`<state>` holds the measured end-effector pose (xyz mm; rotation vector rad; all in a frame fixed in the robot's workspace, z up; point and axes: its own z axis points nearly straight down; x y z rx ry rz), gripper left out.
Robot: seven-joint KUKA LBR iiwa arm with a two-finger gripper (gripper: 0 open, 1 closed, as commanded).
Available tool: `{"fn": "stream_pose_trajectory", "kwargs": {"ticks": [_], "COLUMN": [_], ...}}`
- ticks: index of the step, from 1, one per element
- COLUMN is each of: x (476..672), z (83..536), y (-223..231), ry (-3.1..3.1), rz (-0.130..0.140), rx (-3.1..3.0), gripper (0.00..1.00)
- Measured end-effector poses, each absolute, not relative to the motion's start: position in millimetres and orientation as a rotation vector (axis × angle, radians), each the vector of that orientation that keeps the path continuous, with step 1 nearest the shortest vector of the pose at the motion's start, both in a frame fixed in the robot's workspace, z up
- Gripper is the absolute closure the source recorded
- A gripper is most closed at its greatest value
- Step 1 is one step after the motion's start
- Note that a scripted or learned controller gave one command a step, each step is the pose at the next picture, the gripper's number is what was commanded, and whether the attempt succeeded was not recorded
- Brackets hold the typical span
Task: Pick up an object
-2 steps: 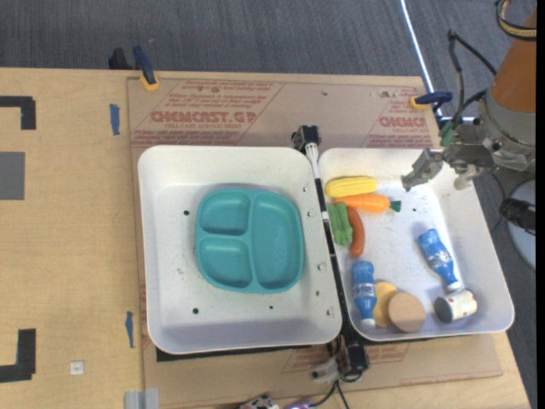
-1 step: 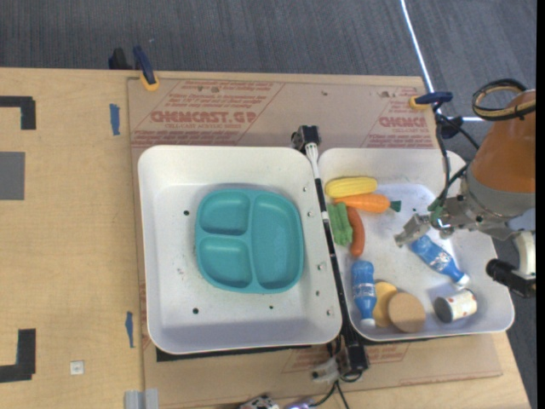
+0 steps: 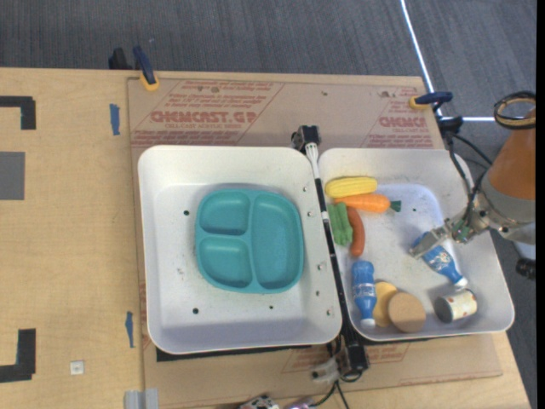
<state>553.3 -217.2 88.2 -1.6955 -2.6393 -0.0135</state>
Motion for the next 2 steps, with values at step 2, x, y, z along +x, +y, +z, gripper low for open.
{"fn": "stream_pose_trajectory", "kwargs": {"ticks": [2], "x": [497.0], "z": [168], "y": [-163], "ry": [-2.547], "rz": [-0.001], "rx": [-1.837], "gripper": [1.0]}}
